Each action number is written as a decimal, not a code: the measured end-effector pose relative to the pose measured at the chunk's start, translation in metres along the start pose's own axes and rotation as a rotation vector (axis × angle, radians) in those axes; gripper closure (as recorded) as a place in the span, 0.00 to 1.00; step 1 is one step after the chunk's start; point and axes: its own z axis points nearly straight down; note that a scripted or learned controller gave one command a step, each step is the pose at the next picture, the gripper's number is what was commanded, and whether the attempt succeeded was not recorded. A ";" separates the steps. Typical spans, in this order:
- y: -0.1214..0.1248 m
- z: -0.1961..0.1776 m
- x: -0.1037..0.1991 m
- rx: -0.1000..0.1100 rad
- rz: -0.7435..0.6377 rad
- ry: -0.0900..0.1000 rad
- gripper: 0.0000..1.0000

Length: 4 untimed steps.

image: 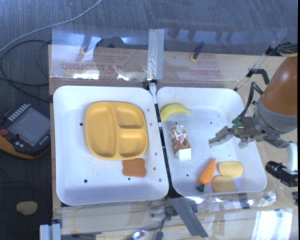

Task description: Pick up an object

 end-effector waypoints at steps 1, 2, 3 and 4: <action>0.000 0.138 0.017 -0.001 -0.108 0.000 0.00; 0.000 0.095 -0.004 -0.002 -0.326 -0.001 0.00; 0.064 0.051 0.048 -0.002 -0.501 -0.001 0.00; 0.089 0.139 0.032 -0.006 -0.489 -0.001 0.00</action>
